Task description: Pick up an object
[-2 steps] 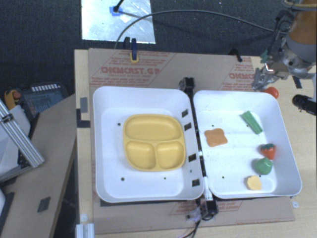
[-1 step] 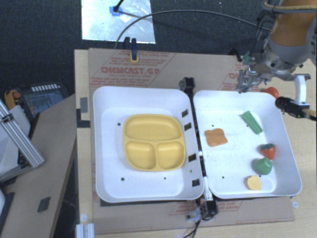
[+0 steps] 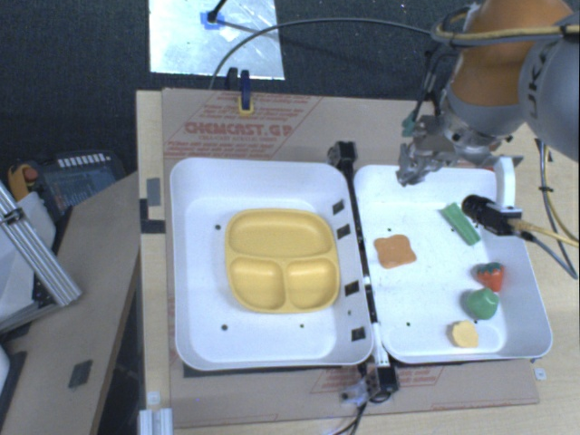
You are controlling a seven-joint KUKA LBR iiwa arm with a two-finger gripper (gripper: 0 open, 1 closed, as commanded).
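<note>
1. Dark floor around a bench (image 3: 272, 120) covered with printed cardboard; a shiny metal sheet (image 3: 216, 24) behind it.
2. Two white bins side by side: left bin (image 3: 195, 243), right bin (image 3: 426, 333).
3. In the left bin, a yellow tray (image 3: 279, 259) with three compartments.
4. In the right bin: orange slice (image 3: 395, 251) near the middle, green stick (image 3: 460, 224) to its upper right, red piece (image 3: 490, 275), green piece (image 3: 480, 304), yellow piece (image 3: 464, 335) (last three along the right side, well apart from the slice).
5. Gripper (image 3: 410, 176) over the far edge of the right bin, above the slice and apart from it.
6. Finger state: cannot tell, too small and dark; nothing seen between them.
</note>
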